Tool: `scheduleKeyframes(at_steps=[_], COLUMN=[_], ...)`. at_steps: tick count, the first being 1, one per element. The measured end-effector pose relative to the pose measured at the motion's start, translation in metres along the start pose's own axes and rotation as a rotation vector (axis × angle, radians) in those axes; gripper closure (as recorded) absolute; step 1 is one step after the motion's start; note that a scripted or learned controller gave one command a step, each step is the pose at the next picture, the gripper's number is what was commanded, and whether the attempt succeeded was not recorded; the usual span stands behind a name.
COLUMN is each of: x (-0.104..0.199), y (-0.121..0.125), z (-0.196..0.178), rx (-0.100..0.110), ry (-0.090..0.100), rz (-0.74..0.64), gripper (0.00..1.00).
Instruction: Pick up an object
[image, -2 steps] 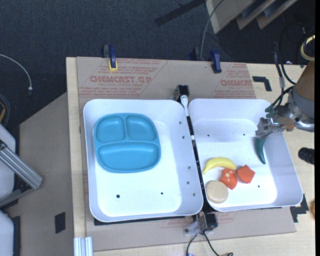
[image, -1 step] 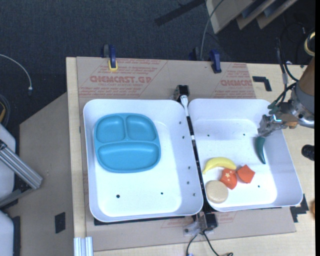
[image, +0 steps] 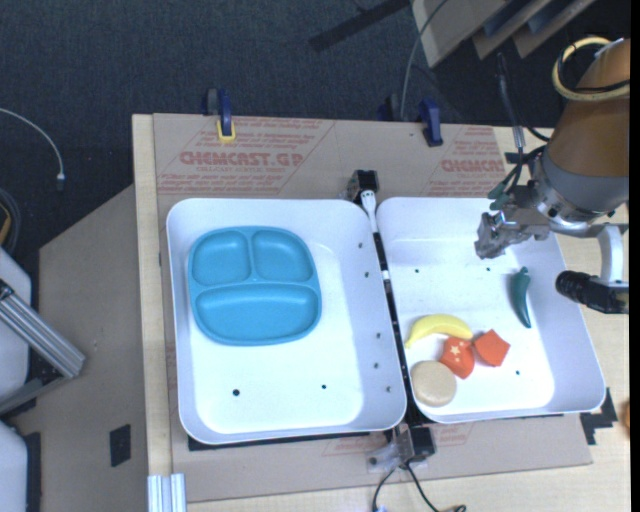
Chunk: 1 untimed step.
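Nearest object: a slim dark green pepper-shaped toy (image: 521, 297) is lying in the right shallow white bin (image: 420, 225), near its right wall, a little below and to the right of the gripper.
Other objects: a curved yellow toy banana (image: 438, 327), a red strawberry-like piece (image: 457, 356), an orange-red block (image: 491, 348) and a round beige disc (image: 434, 383) are crowded together in the lower part of the same bin, some of them touching.
Gripper: the two-finger gripper (image: 492, 236) is seen above bare bin floor in the upper right part; nothing is seen between its fingers, and how wide they are parted cannot be told.
Advice: the green pepper is judged the easier target, because it lies apart from the others; the fingers should be placed across its narrow width.
Risk: the nearby wall may block one finger.
Left bin: a light blue plastic plate with three compartments (image: 256, 284) is resting there, well apart.
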<state>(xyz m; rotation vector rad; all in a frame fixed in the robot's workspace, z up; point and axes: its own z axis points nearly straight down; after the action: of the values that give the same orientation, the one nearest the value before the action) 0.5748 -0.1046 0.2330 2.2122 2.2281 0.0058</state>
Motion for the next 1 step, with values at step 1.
scheduleKeyframes(at_steps=[1], x=[0.0499], y=[0.0170], z=[-0.0085], rx=[0.000], ry=[-0.001], rz=[0.001], gripper=[1.00])
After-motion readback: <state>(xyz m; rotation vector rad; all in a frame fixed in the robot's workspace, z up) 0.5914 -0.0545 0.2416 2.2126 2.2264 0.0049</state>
